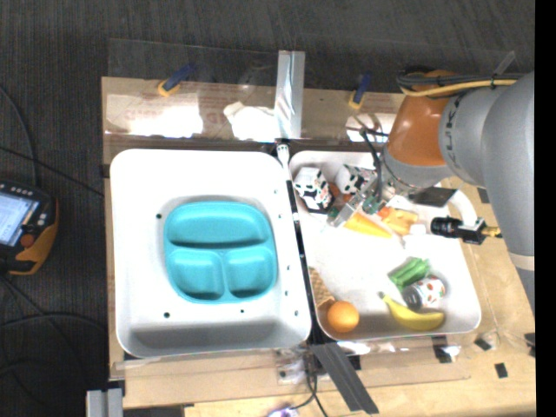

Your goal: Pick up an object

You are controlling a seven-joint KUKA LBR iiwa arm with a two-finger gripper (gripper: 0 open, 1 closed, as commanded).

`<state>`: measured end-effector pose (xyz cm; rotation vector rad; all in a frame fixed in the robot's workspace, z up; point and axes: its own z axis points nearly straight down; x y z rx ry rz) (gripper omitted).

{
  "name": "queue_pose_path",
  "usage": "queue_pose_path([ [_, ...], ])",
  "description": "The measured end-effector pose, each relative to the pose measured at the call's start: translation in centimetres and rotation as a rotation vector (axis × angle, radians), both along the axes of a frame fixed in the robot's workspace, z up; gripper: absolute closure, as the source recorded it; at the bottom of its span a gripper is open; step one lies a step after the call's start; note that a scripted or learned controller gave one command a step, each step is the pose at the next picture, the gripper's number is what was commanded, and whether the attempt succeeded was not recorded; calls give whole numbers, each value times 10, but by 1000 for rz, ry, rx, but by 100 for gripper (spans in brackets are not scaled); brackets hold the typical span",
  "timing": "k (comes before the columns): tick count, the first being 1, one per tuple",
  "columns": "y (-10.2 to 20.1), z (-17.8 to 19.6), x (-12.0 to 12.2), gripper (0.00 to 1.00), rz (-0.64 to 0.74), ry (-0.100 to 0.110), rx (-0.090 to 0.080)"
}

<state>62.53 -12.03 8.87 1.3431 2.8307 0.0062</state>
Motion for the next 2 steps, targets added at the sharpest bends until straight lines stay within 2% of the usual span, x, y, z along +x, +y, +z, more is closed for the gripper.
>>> queue_pose_path([
  [1,-8,181,-21,100,-75,8,-3],
  [2,39,132,-69,100,-121,11,-1],
])
